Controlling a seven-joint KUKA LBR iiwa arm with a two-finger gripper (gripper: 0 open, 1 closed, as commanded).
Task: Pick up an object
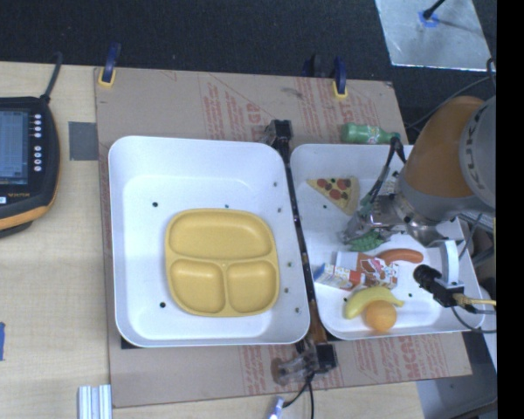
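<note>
The gripper (364,227) hangs low in the middle of the right bin (314,168), just above the sausage (400,257) by the carton (360,274), fingers too blurred to call, so I'd drop straight onto one item, clear of the banana (367,299).

Yellow divided plate (221,261) lies in the left bin (131,234); gripper (364,228) hangs over the right bin (319,168) between pizza slice (335,188) and hot dog (391,258)
</note>
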